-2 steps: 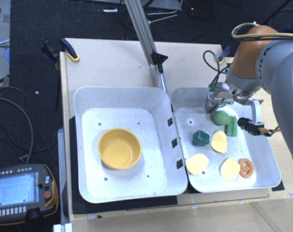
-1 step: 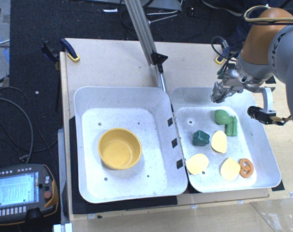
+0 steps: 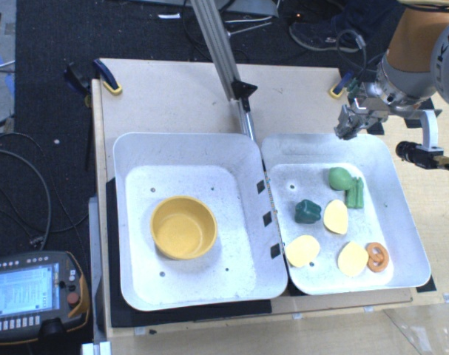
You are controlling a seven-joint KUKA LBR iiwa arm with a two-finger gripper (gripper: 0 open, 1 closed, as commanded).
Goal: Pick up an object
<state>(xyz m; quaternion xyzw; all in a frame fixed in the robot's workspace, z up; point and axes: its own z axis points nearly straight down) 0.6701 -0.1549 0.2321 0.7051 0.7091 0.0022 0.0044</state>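
- Gripper [image 3: 348, 126] of the grey arm with the orange band hangs over the far rim of the right bin, at the view's upper right; nothing shows between its dark fingers, and how far apart they stand cannot be told from this angle.
- Nearest the camera, at the lower left, one grey teach pendant [image 3: 33, 293] with a lit screen lies beside the bench; its writing is too small to read.
- One shallow white left bin [image 3: 135, 161] holds a single round yellow plastic bowl [image 3: 183, 228], upright, near its middle.
- One shallow white right bin [image 3: 402, 220] holds six small things, all well below the gripper:
  - three pale yellow flat oval pieces: one [image 3: 303, 251] near the front left, one [image 3: 352, 259] near the front right, one [image 3: 336, 217] further back between them;
  - one orange ring-shaped pretzel-like toy [image 3: 377, 257], touching the front-right yellow piece;
  - one dark green lumpy block [image 3: 308, 211], just beside the middle yellow piece;
  - one light green bent toy [image 3: 347, 184], furthest back of the six.
- Both bins sit side by side on a pale wooden bench top [image 3: 172, 95], with dark matting under their front edges.
- Two clamps with yellow tips [image 3: 108, 80] grip the far corners of the bench.
- One slanted metal pole [image 3: 217, 43] rises from the far side between the bins.
- Beyond lies dark carpet [image 3: 46, 21] with loose black cables.
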